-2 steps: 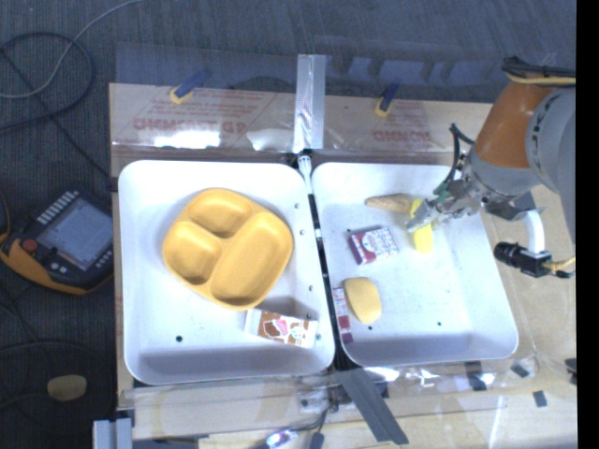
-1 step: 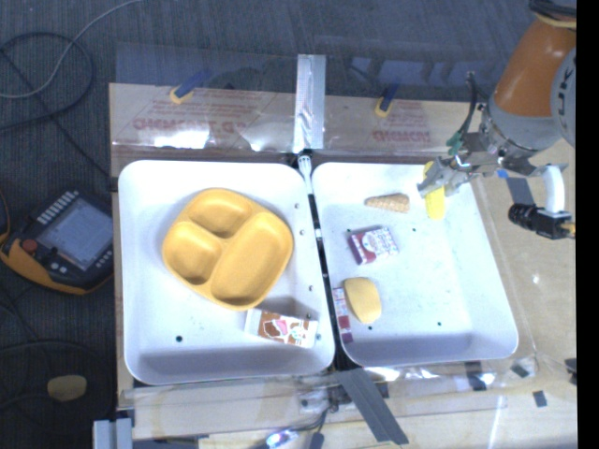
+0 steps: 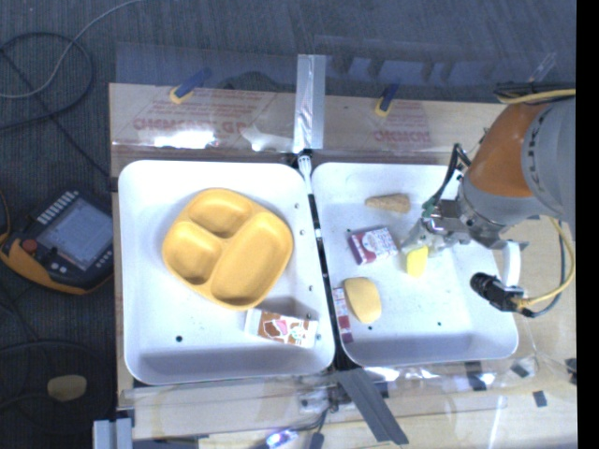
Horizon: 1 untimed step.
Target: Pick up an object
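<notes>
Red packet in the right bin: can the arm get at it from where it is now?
Probably yes. The red packet lies flat and uncovered, apart from the bread roll and the yellow block. The gripper hovers just to its right in the same bin, with nothing between them.

A small yellow block [image 3: 416, 261] stands in the right bin [image 3: 468, 340], apparently just under the fingers [image 3: 423, 238].

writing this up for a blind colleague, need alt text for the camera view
From the right, a grey and orange robot arm lowers its hand over a small yellow block in the right bin, beside a red packet and two tan pieces. The left bin holds a yellow divided plate and a small carton.
</notes>
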Motion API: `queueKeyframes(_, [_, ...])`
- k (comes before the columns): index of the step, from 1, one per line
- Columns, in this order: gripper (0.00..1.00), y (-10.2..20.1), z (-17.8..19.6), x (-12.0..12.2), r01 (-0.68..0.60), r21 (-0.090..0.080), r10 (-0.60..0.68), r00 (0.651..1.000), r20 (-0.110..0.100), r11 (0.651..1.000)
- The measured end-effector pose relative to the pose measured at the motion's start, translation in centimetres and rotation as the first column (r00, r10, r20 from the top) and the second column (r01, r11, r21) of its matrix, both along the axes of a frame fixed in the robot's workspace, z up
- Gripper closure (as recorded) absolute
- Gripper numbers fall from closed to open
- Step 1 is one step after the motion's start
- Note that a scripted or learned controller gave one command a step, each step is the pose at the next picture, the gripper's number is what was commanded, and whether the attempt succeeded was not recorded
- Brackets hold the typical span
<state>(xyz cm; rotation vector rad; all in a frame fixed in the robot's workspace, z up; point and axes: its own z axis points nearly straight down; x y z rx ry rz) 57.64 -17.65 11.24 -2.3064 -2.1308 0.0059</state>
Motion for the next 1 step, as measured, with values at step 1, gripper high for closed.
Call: queueKeyframes(1, [1.00, 3.26, 14.70, 1.65, 0.093, -0.002, -0.093, 0.996, 0.004, 0.996])
